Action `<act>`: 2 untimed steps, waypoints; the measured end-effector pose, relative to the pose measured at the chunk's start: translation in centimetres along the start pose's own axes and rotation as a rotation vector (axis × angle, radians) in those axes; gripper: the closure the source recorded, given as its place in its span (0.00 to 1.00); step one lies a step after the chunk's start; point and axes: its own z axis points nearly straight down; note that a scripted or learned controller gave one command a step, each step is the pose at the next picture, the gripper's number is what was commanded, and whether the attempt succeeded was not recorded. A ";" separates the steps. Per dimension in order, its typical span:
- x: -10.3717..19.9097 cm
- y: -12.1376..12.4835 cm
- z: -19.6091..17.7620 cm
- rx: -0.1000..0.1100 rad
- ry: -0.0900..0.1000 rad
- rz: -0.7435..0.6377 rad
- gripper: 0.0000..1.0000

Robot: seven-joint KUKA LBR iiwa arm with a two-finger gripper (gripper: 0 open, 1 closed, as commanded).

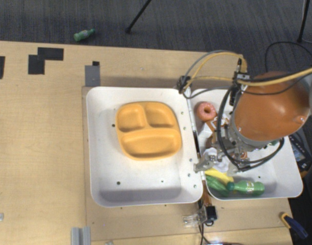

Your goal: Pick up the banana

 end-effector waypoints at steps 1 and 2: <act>0.0 0.0 0.0 0.000 0.000 0.000 0.00; -5.2 0.7 0.0 -0.001 -0.001 -0.363 0.00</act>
